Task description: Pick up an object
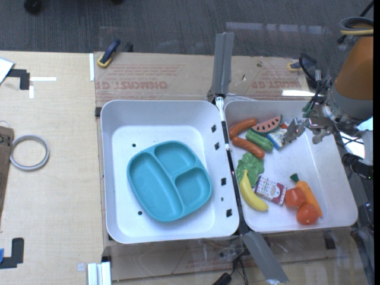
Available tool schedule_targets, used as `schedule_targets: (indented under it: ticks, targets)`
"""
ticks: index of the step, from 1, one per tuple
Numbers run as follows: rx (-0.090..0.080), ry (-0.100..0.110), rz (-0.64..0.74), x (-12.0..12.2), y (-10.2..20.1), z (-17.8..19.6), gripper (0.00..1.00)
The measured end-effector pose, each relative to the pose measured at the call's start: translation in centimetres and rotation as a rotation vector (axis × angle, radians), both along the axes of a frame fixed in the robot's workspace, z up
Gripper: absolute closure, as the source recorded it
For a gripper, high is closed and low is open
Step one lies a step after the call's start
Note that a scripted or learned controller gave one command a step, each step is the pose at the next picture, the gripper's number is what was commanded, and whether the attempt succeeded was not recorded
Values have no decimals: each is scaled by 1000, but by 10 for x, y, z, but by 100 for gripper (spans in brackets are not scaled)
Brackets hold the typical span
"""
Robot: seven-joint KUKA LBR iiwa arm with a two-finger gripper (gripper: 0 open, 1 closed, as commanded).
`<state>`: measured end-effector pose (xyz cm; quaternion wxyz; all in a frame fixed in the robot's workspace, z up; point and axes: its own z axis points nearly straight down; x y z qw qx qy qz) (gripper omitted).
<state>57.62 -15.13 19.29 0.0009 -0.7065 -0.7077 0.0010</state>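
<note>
The right bin (338, 177) holds several toy foods: two orange sausages (243, 127), a watermelon slice (267, 123), a green cucumber (258, 139), a blue-white packet (276, 139), a leafy green (250, 166), a banana (250, 192), a red-white carton (270, 189), a carrot (309, 195) and a tomato (307, 215). My gripper (292, 134) hangs low over the bin's back part, just right of the blue-white packet. Nothing is visibly held in it. The arm's orange band (356, 70) rises at the right edge.
The left bin (119, 135) holds a teal divided plate (170, 180). A roll of tape (27, 153) lies on the wooden bench at the left. A blue clamp (110, 52) sits on the cardboard behind the bins. Cables run by the right bin's far side.
</note>
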Motion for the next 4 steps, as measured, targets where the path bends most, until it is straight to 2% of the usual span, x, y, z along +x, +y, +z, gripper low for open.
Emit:
schedule_targets:
  ticks: [1,2,3,4]
  targets:
    - [1,-1,115,-62,-61,-88,0]
    - [1,0,-11,-99,-48,-102,0]
    - [1,0,-13,-99,-48,-93,100]
    - [-1,-2,-157,-98,-40,11,100]
